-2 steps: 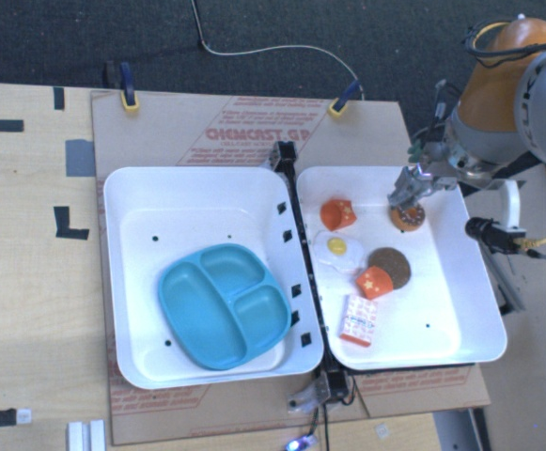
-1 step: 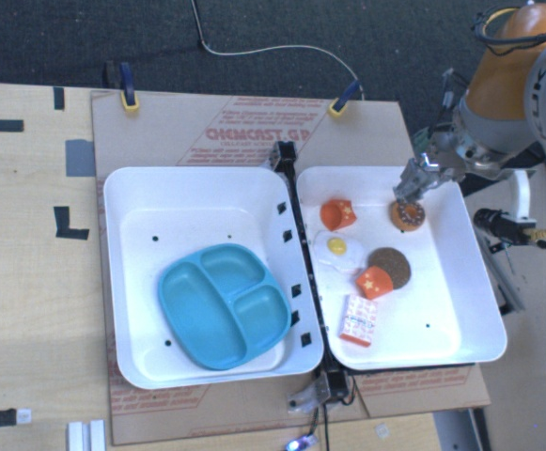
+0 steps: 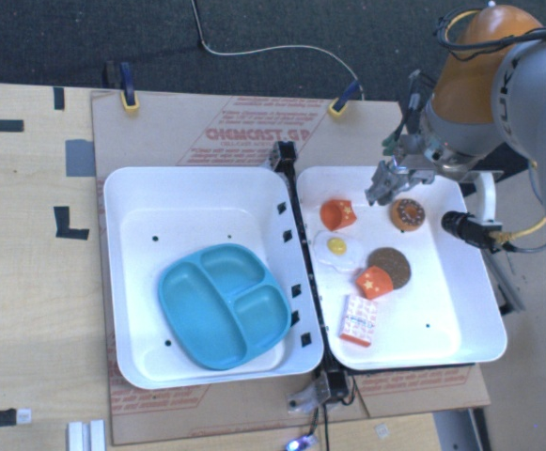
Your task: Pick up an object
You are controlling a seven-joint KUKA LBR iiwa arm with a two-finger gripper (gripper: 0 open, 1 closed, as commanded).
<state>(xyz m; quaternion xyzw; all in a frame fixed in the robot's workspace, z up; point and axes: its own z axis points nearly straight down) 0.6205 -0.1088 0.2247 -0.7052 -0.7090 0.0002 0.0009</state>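
Hovering over the far part of the right bin [image 3: 460, 332], the gripper [image 3: 382, 192] holds nothing visible, its opening impossible to tell, and the round brown doughnut [image 3: 407, 214] lies just beside it, slightly nearer and to its right.

End effector [image 3: 382, 192] above right bin [image 3: 460, 341]

The wooden worktop [image 3: 28, 280] carried a printed cardboard sheet [image 3: 244, 134], clamped at its far edge, with two white bins [image 3: 122, 280] side by side on it.
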